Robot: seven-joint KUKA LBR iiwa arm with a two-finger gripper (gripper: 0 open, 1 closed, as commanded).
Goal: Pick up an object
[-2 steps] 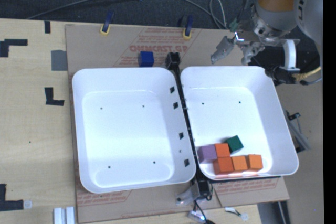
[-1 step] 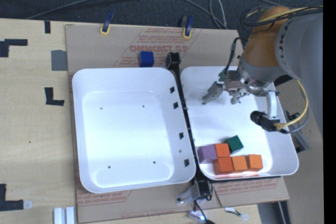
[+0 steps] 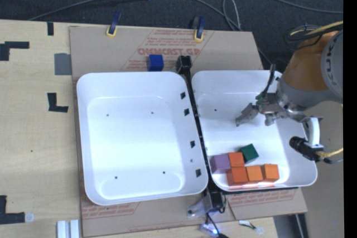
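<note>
A cluster of small blocks (image 3: 245, 167) is seen at the near end of the right bin (image 3: 223, 82), well below the gripper (image 3: 254, 114), whose fingers are spread apart and empty. The blocks are judged light, rigid and smooth-faced (probably wood), so the green block (image 3: 249, 151), least hemmed in, is best taken across two opposite flat faces

Arm (image 3: 312, 72) cut off at the right edge, upper links out of frame. Gripper (image 3: 249, 115) finger spacing too small to judge. Green block (image 3: 249, 152) partly hidden behind an orange block (image 3: 236, 159). Left tape marks (image 3: 12, 48) clipped by the left edge.
</note>
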